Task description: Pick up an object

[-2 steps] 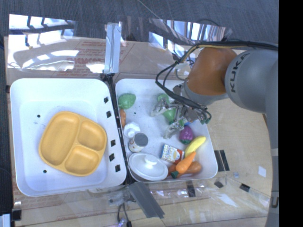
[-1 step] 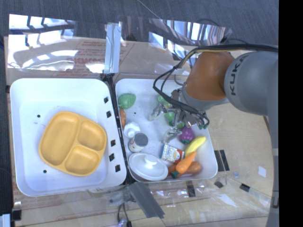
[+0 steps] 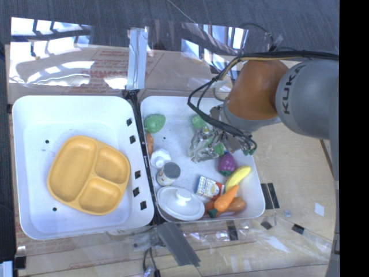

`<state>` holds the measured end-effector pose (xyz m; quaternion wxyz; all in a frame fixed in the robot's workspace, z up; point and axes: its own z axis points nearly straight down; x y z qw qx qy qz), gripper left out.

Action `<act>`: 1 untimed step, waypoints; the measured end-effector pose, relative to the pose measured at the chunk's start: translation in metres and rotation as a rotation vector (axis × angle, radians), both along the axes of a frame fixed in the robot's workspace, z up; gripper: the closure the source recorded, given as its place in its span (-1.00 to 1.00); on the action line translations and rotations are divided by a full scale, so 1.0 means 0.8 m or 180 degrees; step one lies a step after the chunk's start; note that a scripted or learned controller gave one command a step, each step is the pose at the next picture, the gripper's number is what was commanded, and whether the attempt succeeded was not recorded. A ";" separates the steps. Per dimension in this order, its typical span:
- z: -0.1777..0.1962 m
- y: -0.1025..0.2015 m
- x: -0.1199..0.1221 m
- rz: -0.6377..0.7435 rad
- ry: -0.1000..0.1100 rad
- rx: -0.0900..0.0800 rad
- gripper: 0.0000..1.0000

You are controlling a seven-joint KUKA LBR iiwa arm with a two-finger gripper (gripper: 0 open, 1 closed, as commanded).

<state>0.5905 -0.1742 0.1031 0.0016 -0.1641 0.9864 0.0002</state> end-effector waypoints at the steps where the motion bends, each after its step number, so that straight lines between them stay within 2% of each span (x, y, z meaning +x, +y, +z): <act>1: 0.123 -0.046 0.051 -0.0933 -0.0015 -0.0013 1.00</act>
